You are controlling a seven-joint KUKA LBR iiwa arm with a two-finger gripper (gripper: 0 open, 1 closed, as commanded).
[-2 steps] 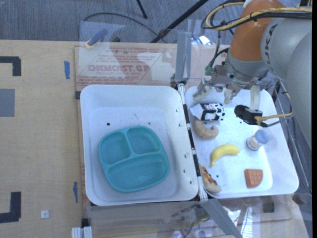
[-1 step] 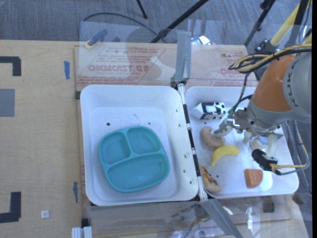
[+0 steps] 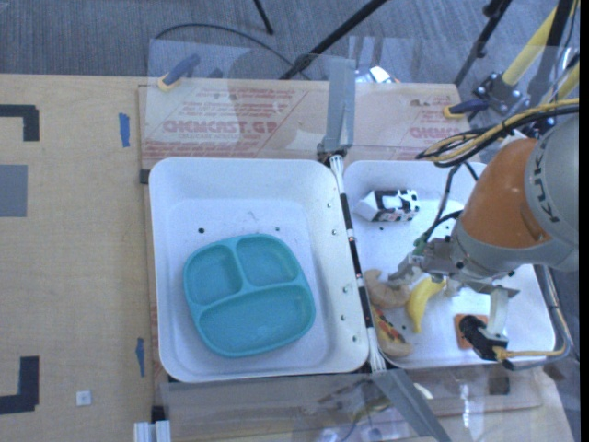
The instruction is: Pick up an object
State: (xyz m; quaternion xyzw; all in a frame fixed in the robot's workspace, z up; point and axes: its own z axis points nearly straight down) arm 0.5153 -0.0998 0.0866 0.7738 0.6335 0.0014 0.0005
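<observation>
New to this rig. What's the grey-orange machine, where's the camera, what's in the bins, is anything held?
One camera, fixed above the bench, looks down at a slant. The grey-and-orange machine on the right is a robot arm. Its gripper hangs over the right bin. The left bin holds a teal divided plate. The right bin holds a black-and-white toy, a yellow banana just under the gripper, and tan pieces. Whether anything is held cannot be told.

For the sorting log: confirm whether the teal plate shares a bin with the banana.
No: the teal plate lies in the left-hand bin, the banana in the right-hand bin.
</observation>
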